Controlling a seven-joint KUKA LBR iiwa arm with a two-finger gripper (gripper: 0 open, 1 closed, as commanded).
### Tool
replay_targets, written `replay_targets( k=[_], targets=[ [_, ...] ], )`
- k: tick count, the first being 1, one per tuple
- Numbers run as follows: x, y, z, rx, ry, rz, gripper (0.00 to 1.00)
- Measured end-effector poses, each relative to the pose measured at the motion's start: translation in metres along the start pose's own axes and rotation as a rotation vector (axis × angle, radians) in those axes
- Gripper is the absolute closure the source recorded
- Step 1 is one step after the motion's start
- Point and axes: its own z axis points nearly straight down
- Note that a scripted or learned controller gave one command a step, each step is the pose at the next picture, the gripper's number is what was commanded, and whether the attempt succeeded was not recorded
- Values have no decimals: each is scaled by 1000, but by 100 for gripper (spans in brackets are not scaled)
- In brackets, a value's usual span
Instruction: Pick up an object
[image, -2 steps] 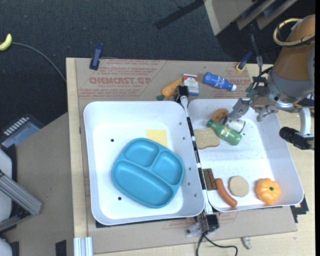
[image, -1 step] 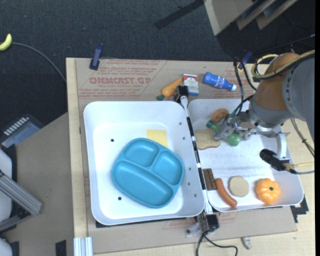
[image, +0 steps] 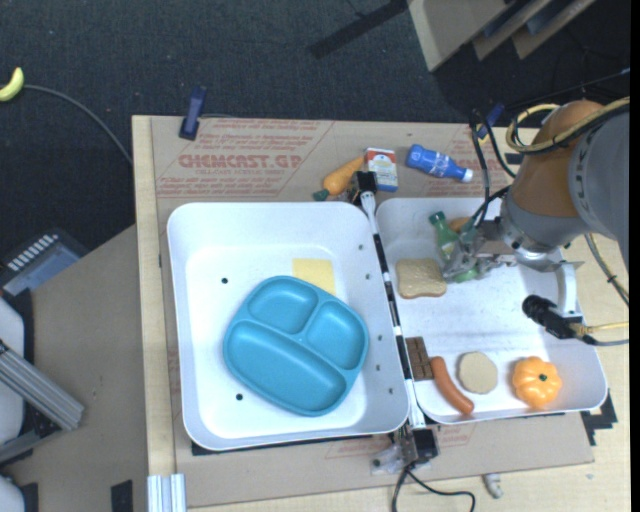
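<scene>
In the right bin (image: 500, 320) lie a slice of toast (image: 420, 279), a green bottle-like item (image: 441, 230), a red-orange sausage (image: 451, 385), a tan round cookie (image: 478, 372), an orange pumpkin (image: 535, 382) and a brown bar (image: 418, 356). My gripper (image: 462, 262) hangs low over the bin's upper left part, just right of the toast and right below the green item. Whether it touches either one is unclear.
The left bin (image: 200, 250) holds a blue divided plate (image: 295, 345) and a yellow cheese slice (image: 314, 272). Behind the bins on the cardboard lie a blue bottle (image: 437, 162), a small white carton (image: 381, 168), an orange carrot (image: 345, 176) and a blue clip (image: 192, 112).
</scene>
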Motion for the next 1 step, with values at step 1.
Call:
replay_targets(
  k=[1],
  targets=[
    [60, 24, -90, -2, 2, -2, 100]
  ],
)
